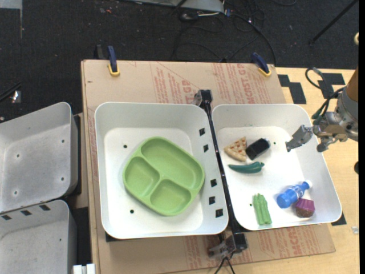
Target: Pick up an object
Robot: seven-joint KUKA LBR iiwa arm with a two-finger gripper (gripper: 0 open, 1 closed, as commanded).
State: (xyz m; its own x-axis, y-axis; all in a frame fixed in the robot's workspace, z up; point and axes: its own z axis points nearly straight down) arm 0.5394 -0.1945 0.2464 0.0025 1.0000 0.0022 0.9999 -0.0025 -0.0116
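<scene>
Up at the right bin's point(328, 170) edge, the pincer point(308, 138) hangs open and empty, so it may bump the wall or miss the black block point(258, 147) beside it.

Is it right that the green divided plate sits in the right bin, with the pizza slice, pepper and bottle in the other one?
Not quite. The camera view shows the green plate in the left bin. The pizza slice, pepper and bottle lie in the other one, the right bin.
</scene>
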